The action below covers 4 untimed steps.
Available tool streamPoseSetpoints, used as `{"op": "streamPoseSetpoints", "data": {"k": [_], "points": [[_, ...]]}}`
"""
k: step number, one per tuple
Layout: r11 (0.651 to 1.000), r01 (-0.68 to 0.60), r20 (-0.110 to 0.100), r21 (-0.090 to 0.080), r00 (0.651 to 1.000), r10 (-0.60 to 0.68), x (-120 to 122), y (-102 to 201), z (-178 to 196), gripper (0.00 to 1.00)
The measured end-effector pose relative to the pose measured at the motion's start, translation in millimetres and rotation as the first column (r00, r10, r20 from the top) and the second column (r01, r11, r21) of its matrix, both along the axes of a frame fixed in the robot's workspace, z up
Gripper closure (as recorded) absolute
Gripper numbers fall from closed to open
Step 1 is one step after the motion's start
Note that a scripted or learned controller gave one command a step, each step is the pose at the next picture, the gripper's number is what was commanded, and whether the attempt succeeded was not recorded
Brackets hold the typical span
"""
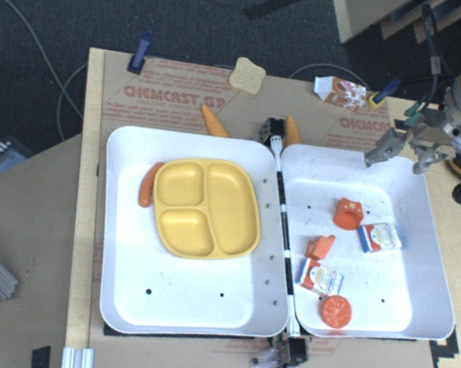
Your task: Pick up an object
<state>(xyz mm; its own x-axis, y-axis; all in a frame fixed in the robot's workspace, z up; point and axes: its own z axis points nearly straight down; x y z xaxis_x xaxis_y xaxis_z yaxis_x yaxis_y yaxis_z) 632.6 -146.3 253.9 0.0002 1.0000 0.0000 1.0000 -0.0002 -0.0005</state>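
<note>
Fingers (379, 153) spread, gripper (402, 157) seemingly empty above right bin (433, 248), yellow tray (207, 208) in left bin (117, 273).

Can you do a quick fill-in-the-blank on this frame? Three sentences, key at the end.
1. The yellow divided tray lies in the ____ bin.
2. The hot dog lies against the tray's ____ side.
3. The end effector hovers over the right bin's ____ edge, with its fingers apart and holding nothing.

Missing words: left; left; far
</note>
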Motion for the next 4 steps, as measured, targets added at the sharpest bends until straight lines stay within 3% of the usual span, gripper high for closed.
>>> {"op": "streamPoseSetpoints", "data": {"k": [1,3,4], "points": [[1.0,0.0,0.001,0.0,1.0,0.0,-30,2,-162,0.0],[1.0,0.0,0.003,-0.001,1.0,0.0,-13,1,-169,0.0],[1.0,0.0,0.005,-0.001,1.0,0.0,-12,1,-159,1.0]]}}
